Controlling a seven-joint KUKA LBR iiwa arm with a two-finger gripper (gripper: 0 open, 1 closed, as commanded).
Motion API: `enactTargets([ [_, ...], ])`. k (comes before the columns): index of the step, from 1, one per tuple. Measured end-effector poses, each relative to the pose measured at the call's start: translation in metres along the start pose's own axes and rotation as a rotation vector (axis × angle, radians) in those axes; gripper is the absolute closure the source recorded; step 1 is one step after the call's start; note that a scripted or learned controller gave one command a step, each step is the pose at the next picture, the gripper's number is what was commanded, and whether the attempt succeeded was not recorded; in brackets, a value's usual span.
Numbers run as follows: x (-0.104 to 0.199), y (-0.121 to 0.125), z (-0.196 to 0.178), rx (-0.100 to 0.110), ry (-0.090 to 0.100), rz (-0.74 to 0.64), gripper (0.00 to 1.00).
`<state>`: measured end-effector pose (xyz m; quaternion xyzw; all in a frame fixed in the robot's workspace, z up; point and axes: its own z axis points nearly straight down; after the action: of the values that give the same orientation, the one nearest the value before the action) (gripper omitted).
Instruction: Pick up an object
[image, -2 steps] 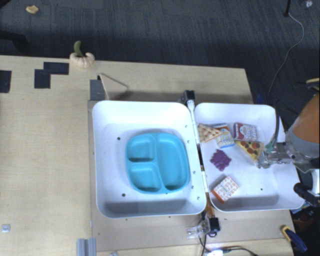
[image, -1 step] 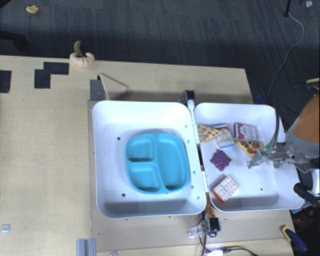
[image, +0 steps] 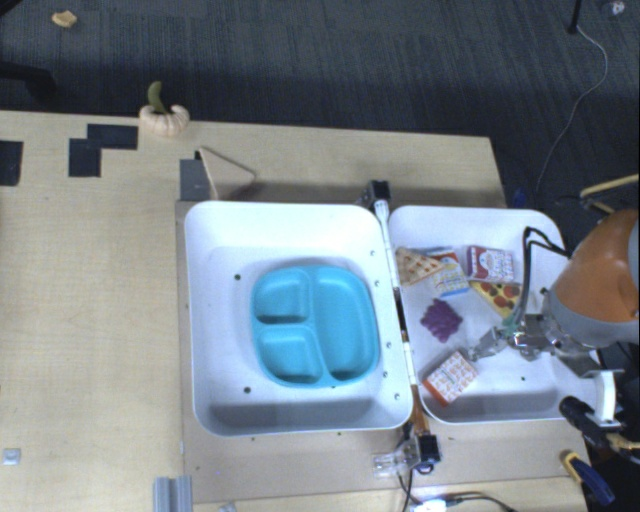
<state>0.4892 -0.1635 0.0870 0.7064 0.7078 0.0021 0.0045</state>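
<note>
Nearest the lens, the box (image: 450, 377) lies tilted in the right bin (image: 540, 408), and the gripper (image: 487, 345) (finger state cannot be told) is poised just beside it; it should be centred over the box before closing.

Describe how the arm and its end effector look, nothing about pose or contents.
The arm enters from the view's right: a rounded orange band above a grey wrist section. A thin black cable loops up from near the wrist. The end effector is small, metallic grey, with slim fingers, blurry at this size.
</note>
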Motion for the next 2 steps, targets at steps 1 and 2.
enactTargets([
  [1, -0.0002, 0.0024, -0.0117, -0.006, -0.002, -0.001, 1.00],
  [2, -0.0002, 0.0023, -0.0116, -0.006, -0.002, -0.001, 0.00],
])
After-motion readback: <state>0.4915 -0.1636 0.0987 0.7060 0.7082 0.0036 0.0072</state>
